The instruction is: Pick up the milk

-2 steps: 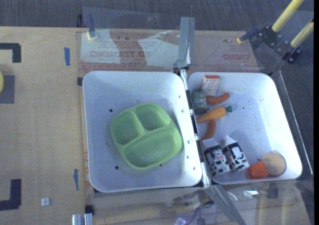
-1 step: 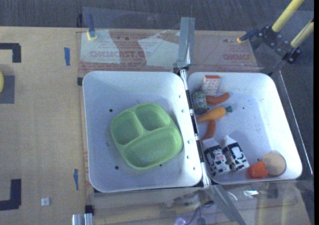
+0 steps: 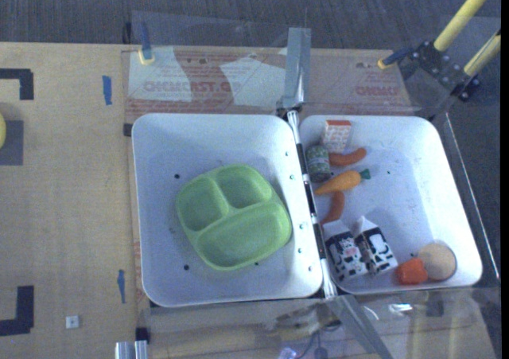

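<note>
Pale wooden counter carries two shallow white bins side by side, with dark carpet beyond its far edge and bits of blue tape on its left part. Left bin holds a green divided plate, lying flat near its middle, with three compartments. Right bin holds the rest: the milk, a pair of small cartons with black-and-white cow patches, lies at the near left, close to the dividing wall; just right of it sit an orange-red piece and a tan ball, touching each other. Farther back along the left wall are a carrot, a reddish sausage, another sausage, a small greenish can and a white-and-orange carton. Cardboard behind the bins bears faint reddish lettering, too blurred to read. No hand is in sight, so I cannot tell its state
</note>
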Tool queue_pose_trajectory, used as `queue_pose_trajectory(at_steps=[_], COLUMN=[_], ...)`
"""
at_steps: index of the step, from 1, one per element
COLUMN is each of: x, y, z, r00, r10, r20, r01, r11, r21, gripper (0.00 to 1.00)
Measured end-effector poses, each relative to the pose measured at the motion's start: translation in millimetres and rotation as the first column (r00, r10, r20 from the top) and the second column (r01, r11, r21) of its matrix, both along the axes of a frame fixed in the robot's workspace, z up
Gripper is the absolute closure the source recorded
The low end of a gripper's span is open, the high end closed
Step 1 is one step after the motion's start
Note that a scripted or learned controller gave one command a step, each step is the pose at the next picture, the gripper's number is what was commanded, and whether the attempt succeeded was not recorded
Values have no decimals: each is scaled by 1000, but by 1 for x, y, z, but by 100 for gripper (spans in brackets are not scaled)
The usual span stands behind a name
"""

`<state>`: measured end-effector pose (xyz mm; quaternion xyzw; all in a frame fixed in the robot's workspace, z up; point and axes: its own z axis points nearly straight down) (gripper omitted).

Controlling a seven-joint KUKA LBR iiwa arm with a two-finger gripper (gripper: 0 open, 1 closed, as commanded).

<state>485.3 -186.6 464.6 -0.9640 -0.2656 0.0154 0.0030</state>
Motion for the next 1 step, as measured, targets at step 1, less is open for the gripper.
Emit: queue_pose_trajectory(at_steps=[1], x=[1], y=[1], z=[8], r00=[1000], r10=[5], r20=[-6], r01=[-5], r11=[1000], r21=[-1], gripper=[100])
